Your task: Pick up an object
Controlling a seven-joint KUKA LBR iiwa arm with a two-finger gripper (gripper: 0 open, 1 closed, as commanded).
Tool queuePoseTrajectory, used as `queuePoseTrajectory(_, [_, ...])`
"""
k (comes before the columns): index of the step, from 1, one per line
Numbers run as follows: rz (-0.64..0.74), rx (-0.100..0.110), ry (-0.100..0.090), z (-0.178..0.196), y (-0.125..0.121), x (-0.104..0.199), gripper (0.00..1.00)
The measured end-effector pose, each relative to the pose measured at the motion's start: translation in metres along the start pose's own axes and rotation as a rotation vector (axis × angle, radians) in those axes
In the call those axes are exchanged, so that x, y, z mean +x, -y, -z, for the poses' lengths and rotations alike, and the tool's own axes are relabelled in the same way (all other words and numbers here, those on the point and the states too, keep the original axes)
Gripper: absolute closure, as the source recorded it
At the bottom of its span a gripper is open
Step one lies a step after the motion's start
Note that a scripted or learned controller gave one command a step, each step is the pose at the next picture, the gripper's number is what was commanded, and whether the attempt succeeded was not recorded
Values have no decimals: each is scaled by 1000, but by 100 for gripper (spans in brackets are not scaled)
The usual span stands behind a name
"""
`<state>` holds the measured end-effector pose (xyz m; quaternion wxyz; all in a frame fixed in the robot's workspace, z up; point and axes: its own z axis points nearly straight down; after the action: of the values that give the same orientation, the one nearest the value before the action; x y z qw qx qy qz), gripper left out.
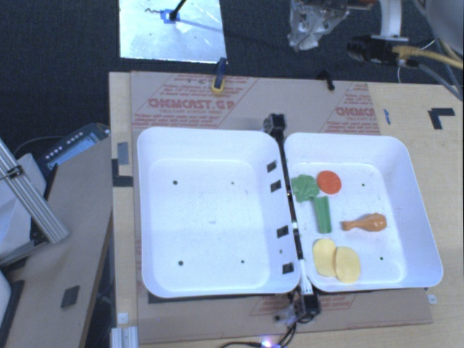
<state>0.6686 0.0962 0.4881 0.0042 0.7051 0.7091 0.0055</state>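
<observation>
One fixed camera looks down on the tabletop (pixel 406 100) from above at a slant, set far enough back to take in both white bins whole. The left bin (pixel 156 151) fills the middle-left of the frame and the right bin (pixel 406 158) the middle-right, their shared edge running nearly vertical just right of centre. Dark floor (pixel 58 42) lies across the upper frame, beyond the tabletop's far edge, and the arm's end effector (pixel 310 31) hangs at the upper right.
</observation>
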Motion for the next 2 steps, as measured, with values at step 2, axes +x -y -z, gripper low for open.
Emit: queuePoseTrajectory(2, [-6, 12, 2, 23, 0, -33, 100])
